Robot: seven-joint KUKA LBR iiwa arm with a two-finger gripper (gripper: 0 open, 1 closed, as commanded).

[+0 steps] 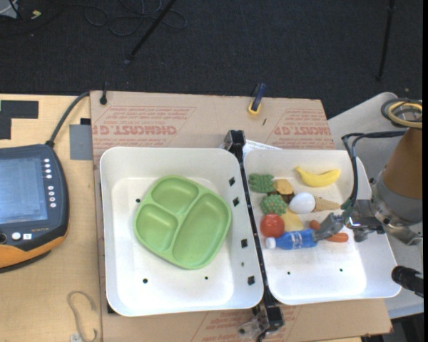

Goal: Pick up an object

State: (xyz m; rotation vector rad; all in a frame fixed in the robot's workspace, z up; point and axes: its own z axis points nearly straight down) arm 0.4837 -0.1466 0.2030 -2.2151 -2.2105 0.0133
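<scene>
So the whole setup can be read off the two shallow white plastic bins: the left white bin [121, 276] carries a green three-compartment plastic tray [183, 221], and the right white bin [328, 280] carries the toy pile, which is where the pick has to happen.

The grey arm with its orange band [406, 173] is seen coming in over the right bin's right wall, and the dark two-finger gripper [333, 225] is parked low at the right end of the pile.

The thing most likely to be grabbed is the blue plastic bottle with a white cap [292, 240]. It lies just left of the gripper, a touch toward the bin's near side, with its long axis running roughly left-right, cap end pointing at the green tray. A small orange-red piece [335, 238] is seen just right of the bottle, right under the gripper tips.

Further from the tray's side of things: a yellow toy banana [318, 177] sits toward the far wall, a white egg-shaped toy [302, 203] below it, and a red round toy [272, 225] touching the bottle's cap end.

How wide the gripper is set can't be told here; it's too dark and small. Nothing can be confirmed as gripped.
</scene>
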